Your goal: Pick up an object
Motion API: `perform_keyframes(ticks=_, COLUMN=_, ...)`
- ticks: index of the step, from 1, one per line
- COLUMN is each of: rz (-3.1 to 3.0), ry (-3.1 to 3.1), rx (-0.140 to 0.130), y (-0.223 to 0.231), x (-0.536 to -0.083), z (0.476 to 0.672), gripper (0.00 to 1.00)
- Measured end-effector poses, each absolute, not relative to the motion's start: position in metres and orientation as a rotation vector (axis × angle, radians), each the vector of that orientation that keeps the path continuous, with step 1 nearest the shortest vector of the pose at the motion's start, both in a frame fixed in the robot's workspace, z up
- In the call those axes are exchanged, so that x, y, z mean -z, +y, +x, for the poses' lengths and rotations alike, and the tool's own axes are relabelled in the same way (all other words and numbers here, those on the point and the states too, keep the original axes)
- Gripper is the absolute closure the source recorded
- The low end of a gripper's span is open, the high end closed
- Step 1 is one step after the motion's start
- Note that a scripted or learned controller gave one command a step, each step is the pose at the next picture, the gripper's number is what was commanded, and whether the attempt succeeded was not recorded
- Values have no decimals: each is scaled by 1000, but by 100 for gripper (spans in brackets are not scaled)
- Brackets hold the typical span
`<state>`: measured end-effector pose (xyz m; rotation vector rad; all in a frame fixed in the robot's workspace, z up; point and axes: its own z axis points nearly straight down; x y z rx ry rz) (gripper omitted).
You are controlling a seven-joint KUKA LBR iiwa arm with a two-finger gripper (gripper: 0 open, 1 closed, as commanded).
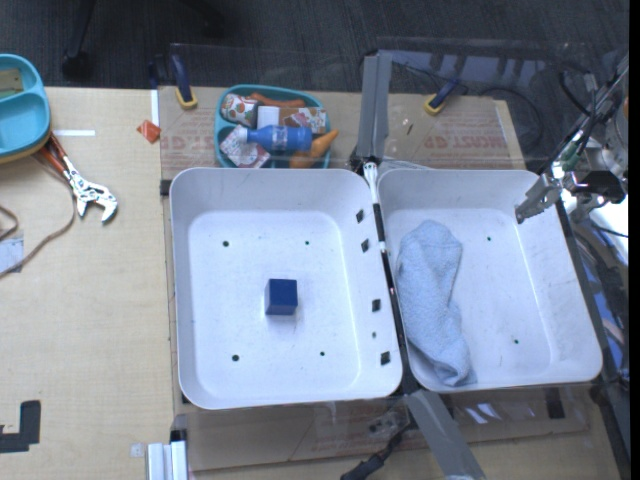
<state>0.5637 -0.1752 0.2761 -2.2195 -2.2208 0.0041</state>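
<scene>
A small dark blue cube (282,296) rests on the floor of the left white bin (190,268), slightly left of its middle. A crumpled pale blue cloth (435,298) lies along the left side of the right white bin (560,348), reaching from the middle of the bin to its front wall. My gripper (532,204) hangs over the right bin's far right corner at the view's right edge. It is well away from the cloth and far from the cube, with nothing seen in it.
A teal tub (272,128) of assorted small items stands behind the left bin. On the wooden bench to the left lie a wrench (88,196) and a teal dish (20,103). Orange clamps (185,94) sit at the back edge.
</scene>
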Motion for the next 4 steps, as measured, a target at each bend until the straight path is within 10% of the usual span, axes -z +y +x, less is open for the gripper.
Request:
perform_keyframes(ticks=1, rz=-2363, ry=-2068, rx=-3, y=-198, x=-224, z=477, gripper=0)
perform_keyframes(ticks=2, rz=-2600, ry=-1762, rx=-4, y=-108, x=-274, z=530, gripper=0)
perform_keyframes(ticks=3, rz=-2619, ry=-1732, rx=-6, y=-147, x=-270, z=506, gripper=0)
perform_keyframes(ticks=4, rz=-2617, ry=-1733, rx=-11, y=-147, x=-278, z=506, gripper=100)
